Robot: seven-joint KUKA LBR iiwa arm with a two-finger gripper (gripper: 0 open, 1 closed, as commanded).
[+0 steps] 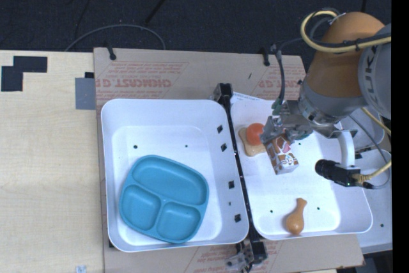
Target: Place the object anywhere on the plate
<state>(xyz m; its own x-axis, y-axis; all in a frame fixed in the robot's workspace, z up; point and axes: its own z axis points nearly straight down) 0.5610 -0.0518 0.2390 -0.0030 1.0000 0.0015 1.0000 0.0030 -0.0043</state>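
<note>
A blue three-compartment plate point(164, 198) lies in the left white bin point(128, 118), toward its front. In the right bin point(332, 208) a small brown-and-white carton point(283, 158) is tilted near the middle. My gripper point(279, 131) is directly above the carton's top end and looks to be touching it. A red ball on a tan piece point(254, 137) sits just left of the gripper, close to the divider. A tan drumstick-shaped toy point(295, 217) lies near the right bin's front wall.
A black divider rail point(232, 163) runs between the two bins. The grey arm with its orange band point(342, 54) hangs over the right bin's far right side, with cables and a black fitting point(335, 171) beside it.
</note>
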